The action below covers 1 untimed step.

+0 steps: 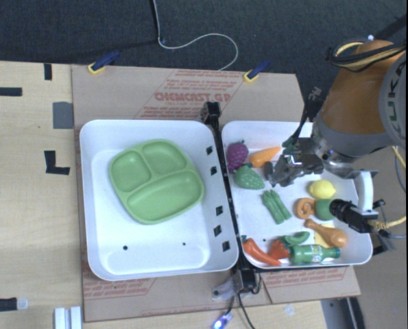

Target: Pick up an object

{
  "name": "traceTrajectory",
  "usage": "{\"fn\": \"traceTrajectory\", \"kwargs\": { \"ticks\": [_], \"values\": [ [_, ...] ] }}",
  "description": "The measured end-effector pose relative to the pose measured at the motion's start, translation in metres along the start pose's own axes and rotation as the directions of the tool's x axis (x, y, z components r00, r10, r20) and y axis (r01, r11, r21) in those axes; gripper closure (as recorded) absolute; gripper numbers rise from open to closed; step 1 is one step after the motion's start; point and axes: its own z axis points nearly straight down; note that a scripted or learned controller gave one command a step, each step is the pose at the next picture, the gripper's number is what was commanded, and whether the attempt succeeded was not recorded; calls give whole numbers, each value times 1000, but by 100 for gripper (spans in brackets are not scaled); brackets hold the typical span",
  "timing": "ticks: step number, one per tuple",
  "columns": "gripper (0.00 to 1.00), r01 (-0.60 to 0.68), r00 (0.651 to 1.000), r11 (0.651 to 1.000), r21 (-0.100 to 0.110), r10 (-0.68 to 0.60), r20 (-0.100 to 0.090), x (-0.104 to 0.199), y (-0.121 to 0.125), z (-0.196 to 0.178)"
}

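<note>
Tool (284, 171) low in right bin (358, 258), above the carrot (265, 157) and broccoli (248, 178); can't tell jaw state, view's poor. Center over one item, drop straight, avoid crowding the grapes (236, 153).

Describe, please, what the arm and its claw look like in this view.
The arm is bulky, with a broad orange band and a grey casing bearing dark letters. Its claw is a dark metal assembly. A yellow cable loops over the top.
</note>
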Motion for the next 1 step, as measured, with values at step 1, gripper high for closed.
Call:
{"fn": "traceTrajectory", "kwargs": {
  "ticks": [1],
  "values": [
    [100,5,1000,1000,-1,-5,-1,67,8,3]
  ]
}}
